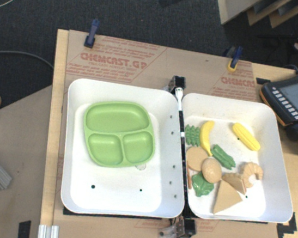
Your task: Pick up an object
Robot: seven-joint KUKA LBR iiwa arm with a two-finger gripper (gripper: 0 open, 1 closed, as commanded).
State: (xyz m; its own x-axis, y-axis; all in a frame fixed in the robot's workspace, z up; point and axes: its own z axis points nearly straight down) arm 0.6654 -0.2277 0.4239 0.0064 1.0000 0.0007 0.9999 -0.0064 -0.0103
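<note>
Cabling and a small black fitting (185, 227) are sitting at the front edge of the brown board (146, 60), just below the seam where the 2 bins are meeting. Whether the pincer is standing wide or narrow cannot be told.

The right bin (275, 177) is holding the toy foods, all clustered toward its left and middle. A tan wedge (227, 199) is lying closest to the front rim, with a brown triangular piece (235, 181) touching its upper side. A green broccoli-like piece (202, 185) is sitting just left of the wedge, and a beige egg shape (211, 170) is resting above it, overlapping a round tan disc (194, 159). A pale curled piece (251, 171) is lying to the right. Farther back, a green pod (223, 156), a banana (206, 136) and a ribbed green piece (192, 135) are lying close together, while a yellow corn cob (246, 136) is lying apart near the back.

The left bin (70, 148) is holding 1 green plate (118, 133) with 3 compartments, lying flat toward the back. 2 clamps (91, 32) are gripping the board's far edge.
</note>
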